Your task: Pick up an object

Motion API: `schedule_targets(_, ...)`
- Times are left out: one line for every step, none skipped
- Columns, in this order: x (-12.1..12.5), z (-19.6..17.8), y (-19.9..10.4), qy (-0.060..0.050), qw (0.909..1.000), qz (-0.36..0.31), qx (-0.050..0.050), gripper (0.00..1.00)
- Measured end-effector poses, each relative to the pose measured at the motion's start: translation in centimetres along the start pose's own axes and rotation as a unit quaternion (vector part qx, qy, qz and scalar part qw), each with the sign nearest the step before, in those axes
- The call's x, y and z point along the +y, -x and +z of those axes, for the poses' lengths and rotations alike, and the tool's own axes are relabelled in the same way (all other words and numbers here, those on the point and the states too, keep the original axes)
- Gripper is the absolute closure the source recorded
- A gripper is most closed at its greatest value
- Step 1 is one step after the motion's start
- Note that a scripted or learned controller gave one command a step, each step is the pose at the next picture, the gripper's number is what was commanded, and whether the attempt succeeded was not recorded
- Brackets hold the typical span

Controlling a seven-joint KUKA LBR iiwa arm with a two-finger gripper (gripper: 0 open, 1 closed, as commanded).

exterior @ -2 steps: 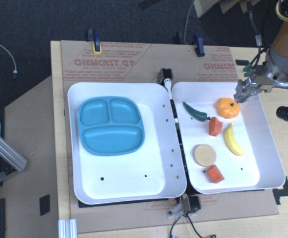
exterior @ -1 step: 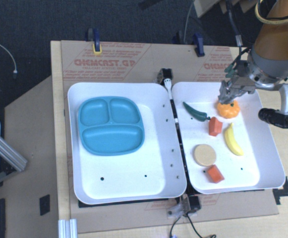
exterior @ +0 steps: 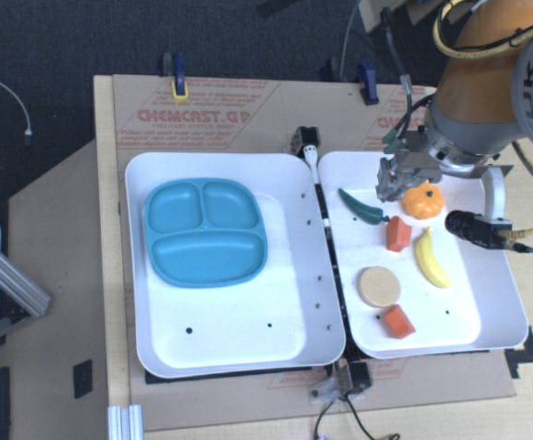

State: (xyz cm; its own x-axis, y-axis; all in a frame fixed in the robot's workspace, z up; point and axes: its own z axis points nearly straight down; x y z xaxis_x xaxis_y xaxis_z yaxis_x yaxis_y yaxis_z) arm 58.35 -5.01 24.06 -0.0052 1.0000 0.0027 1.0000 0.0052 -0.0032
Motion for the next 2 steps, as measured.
schedule_targets(-1.4, 0.3, -5.4, 0.000, 1.0000, 0.000, 0.000, 1.00)
schedule_targets(-2.0, 0.8, -9.8, 0.000, 1.0000, 0.000, 0.000, 1.00)
